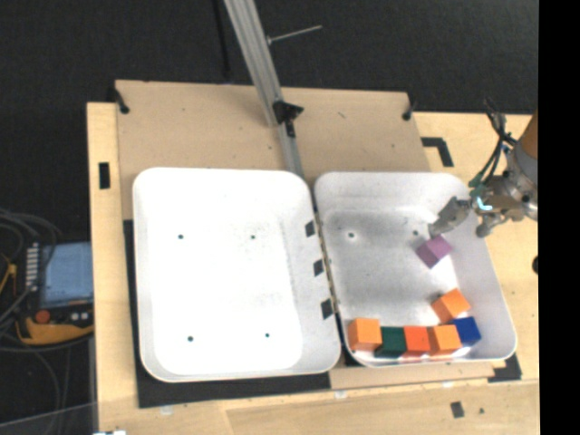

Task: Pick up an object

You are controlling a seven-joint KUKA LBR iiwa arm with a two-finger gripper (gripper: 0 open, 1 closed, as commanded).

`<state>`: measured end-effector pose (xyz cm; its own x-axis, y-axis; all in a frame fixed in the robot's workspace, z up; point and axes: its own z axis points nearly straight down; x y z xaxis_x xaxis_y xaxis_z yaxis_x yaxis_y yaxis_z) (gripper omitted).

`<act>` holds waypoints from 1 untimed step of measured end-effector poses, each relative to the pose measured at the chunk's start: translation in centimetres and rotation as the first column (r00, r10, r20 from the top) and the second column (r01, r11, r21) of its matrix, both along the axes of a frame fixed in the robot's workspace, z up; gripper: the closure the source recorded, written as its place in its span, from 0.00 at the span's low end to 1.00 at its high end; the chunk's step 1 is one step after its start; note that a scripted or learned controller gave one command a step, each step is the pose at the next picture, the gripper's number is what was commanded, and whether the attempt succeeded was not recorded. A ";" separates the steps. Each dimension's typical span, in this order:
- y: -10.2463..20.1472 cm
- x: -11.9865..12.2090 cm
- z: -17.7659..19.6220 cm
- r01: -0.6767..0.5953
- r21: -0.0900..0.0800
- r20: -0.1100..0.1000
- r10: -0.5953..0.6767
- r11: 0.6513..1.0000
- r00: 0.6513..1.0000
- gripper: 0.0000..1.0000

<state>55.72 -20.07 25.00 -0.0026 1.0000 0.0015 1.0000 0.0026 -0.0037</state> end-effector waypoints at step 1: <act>0.0 0.1 0.3 0.000 -0.001 0.005 0.000 1.000 1.000 0.00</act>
